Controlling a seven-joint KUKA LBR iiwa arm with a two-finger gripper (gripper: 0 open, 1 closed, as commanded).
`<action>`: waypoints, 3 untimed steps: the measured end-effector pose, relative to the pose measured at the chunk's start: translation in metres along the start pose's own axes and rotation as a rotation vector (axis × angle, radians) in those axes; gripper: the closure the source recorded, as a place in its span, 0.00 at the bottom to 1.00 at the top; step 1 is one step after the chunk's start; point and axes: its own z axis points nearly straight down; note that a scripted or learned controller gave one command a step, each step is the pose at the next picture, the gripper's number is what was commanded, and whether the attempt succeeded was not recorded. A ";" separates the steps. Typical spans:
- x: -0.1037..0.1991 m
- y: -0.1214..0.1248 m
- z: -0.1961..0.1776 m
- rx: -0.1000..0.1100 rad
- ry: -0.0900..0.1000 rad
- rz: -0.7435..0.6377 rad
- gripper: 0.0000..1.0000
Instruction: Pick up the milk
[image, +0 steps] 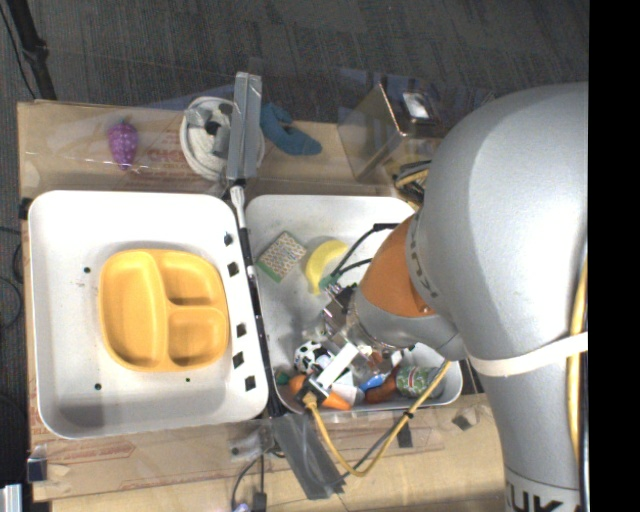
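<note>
Several small things crowd the near end of the right bin (292, 215), and that is your main hazard. The end effector (337, 322) hangs low over them, just on the far side of a black-and-white ball (311, 355), with an orange piece (340, 399) and a red-and-green can (410, 381) packed close by. You cannot tell how far open the end effector is, nor whether it has hold of anything, because the wrist and the arm (500, 230) cover it from above. You cannot tell where the milk lies either; treat it as likely sitting in that near clutter or under the arm, which hides the right side of the bin. From here a descent could close on the wrong thing, nudge the ball so it rolls into its neighbours, or press something against the near wall. The milk's long axis and the way it points cannot be read, so you should not trust any wrist angle chosen for it. A yellow fruit (322, 262) and a checked pad (283, 256) lie farther off, apart from the clutter.
</note>
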 end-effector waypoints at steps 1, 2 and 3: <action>0.000 -0.001 -0.008 0.008 -0.003 -0.010 1.00; 0.022 0.025 0.003 0.008 -0.010 0.413 1.00; 0.072 0.047 0.003 0.007 -0.010 0.413 1.00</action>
